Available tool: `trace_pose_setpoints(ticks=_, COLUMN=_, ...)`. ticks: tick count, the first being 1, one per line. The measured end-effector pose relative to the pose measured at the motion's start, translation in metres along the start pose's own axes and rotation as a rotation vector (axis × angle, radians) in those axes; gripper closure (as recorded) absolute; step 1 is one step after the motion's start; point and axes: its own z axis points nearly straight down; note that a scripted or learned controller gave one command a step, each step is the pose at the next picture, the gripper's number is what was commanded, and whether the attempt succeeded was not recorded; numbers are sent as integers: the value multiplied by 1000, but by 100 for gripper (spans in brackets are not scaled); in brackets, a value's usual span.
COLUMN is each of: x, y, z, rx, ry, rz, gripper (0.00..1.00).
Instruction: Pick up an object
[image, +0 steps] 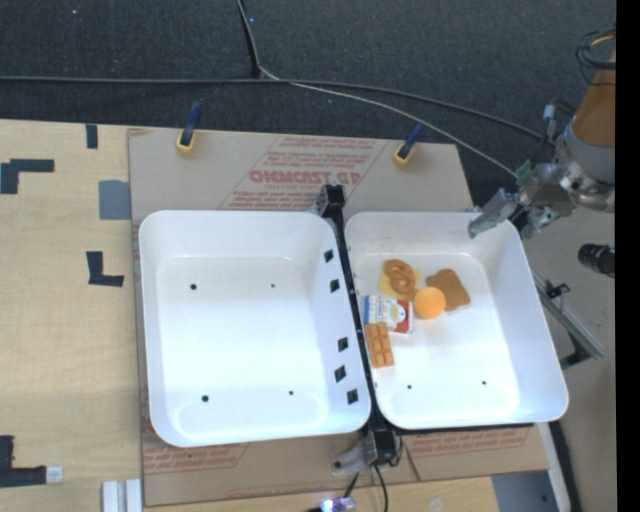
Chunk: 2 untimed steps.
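The right bin (520, 330) holds a small cluster near its left wall. It includes a brown pretzel-shaped piece (399, 276), an orange ball (429, 303), a brown toast-like slice (452, 287), a small white, red and blue carton (388, 314) and an orange ridged bar (378, 345). My gripper (510, 220) hangs over the bin's far right corner, above and to the right of the cluster. It is open, with nothing between its fingers.
The left bin (170, 300) sits beside the right one, with a black divider strip (345, 310) between them. Both rest on a cardboard sheet (300, 175) held by two yellow clamps. A cable (330, 90) runs across the dark floor behind.
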Motion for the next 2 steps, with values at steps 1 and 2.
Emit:
trace_pose_setpoints(ticks=1, x=63, y=-14, z=171, rx=4, ry=1, rz=-3, gripper=0)
trace_pose_setpoints(ticks=2, x=58, y=-10, z=151, rx=-10, ry=-5, rz=-1, gripper=100)
